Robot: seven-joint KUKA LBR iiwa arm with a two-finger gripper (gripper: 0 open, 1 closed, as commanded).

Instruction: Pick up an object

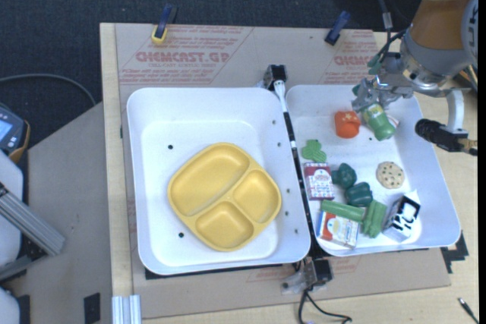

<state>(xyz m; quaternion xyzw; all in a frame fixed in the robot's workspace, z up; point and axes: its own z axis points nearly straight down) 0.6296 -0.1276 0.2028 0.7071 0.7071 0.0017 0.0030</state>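
— Green and pale, that little bottle-shaped thing (379, 122) sits near the far right corner of the right bin (440, 186), and my hand (370, 98) hangs right at its upper end.

— Which way does it lie from you?

— Just below and slightly right of my hand. Its long axis runs at a slant, from up-left near me down toward the right. I would judge it the nearest thing to take, with only a short drop and a turn of the wrist to cross that axis.

— Are you gripping it?

— I cannot tell. The hand is a dark tangle from this angle, and whether it is apart, together or clamped on the bottle is not clear.

— What crowds it?

— A red tomato (347, 124) lies just beside it on the left, close enough to get nudged. A cookie (390, 175) sits well below, then a cluster nearer the front: a green leafy piece (313, 151), a small red packet (318, 180), dark green peppers (351, 185), a green stick (339, 209), a carton (336, 230) and a black-and-white block (402, 216).

— And the other side?

— The left bin (152, 186) holds a yellow divided tray (225, 196), well apart. Both bins rest on the tabletop (228, 57).
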